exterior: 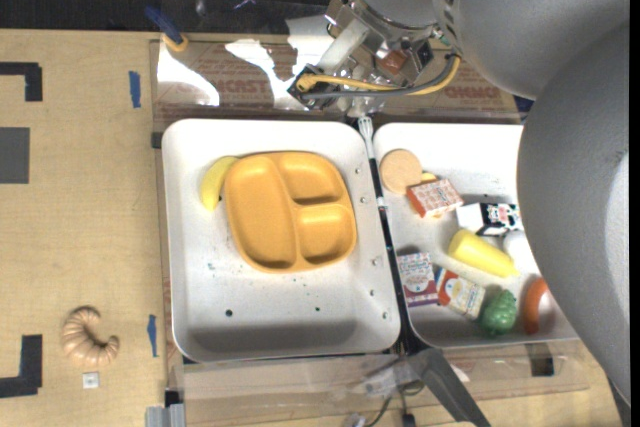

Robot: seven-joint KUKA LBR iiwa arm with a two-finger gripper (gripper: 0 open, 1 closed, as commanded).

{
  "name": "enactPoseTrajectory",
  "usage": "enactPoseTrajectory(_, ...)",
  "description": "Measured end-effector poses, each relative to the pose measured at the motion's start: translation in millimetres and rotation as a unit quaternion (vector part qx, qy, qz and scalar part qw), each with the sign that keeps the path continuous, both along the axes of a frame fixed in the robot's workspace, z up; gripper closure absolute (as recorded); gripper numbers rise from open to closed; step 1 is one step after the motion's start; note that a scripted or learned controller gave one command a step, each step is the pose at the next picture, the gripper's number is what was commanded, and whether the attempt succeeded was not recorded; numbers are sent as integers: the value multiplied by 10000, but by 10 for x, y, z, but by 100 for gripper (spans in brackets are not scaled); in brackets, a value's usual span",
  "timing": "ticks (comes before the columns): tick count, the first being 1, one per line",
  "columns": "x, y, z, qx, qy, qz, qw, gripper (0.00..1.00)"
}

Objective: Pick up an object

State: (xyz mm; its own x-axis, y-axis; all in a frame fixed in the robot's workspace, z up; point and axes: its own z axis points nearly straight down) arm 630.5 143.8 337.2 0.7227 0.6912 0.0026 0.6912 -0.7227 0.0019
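Note:
My gripper [345, 65] hangs over the back rim of the bins, near the seam between them, wrapped in yellow and black cables below the orange wrist band. The right bin [470, 140] holds a tan round disc [399, 169], a small red-and-orange box [434, 197], a black-and-white item [497, 215], a yellow cylinder [481, 254], two small cartons [414, 272] [460, 295], a green broccoli piece [499, 311] and a red ball [536, 302]. In the left bin [190, 295] lie an orange divided tray [290, 210] and a yellow banana [213, 180] at the tray's left edge.
The grey arm [580, 195] covers the right bin's right side. A tan croissant [88, 335] lies on the wooden bench left of the bins. A clear plastic panel with torn white paper [250, 60] stands behind the bins.

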Motion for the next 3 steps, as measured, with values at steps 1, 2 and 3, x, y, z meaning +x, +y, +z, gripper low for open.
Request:
enactPoseTrajectory(1, 297, 16, 0, -6, 10, 782, 9969, 100)
enactPoseTrajectory(2, 297, -117, 155, -9, -2, 2254, 9743, 100)
enactPoseTrajectory(3, 295, -112, 151, -10, 3, 2259, 9742, 0)
